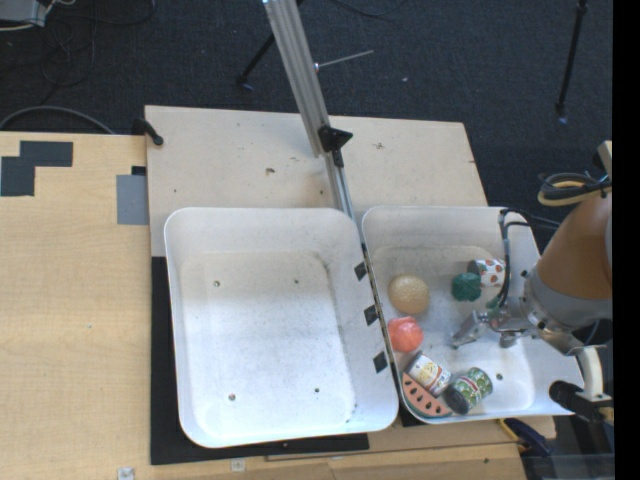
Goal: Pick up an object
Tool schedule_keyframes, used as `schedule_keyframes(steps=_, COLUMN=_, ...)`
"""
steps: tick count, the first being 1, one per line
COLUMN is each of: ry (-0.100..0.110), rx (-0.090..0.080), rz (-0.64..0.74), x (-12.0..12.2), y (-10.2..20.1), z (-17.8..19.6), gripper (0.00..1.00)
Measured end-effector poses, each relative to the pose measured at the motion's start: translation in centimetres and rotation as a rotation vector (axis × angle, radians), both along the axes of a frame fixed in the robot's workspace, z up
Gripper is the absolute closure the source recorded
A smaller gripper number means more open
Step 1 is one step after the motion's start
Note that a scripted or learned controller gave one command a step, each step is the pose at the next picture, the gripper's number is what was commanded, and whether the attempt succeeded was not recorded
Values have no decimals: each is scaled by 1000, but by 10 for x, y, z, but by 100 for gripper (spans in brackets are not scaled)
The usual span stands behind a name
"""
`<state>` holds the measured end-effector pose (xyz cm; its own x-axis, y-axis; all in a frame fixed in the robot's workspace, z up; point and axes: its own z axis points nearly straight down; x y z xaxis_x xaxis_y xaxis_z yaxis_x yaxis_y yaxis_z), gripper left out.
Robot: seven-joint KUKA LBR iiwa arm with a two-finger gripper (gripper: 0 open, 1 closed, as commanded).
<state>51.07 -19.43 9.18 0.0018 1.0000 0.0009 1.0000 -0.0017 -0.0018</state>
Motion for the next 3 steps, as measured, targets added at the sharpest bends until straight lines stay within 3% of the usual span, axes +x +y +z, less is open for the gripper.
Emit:
schedule_keyframes(steps=1, ry=1, rx=2, rz=-4, x=0, y=-1, z=10, gripper=100)
schedule_keyframes(steps=3, ry=-6, rx=-2, rz=3, x=10, y=0, z=114, gripper=100)
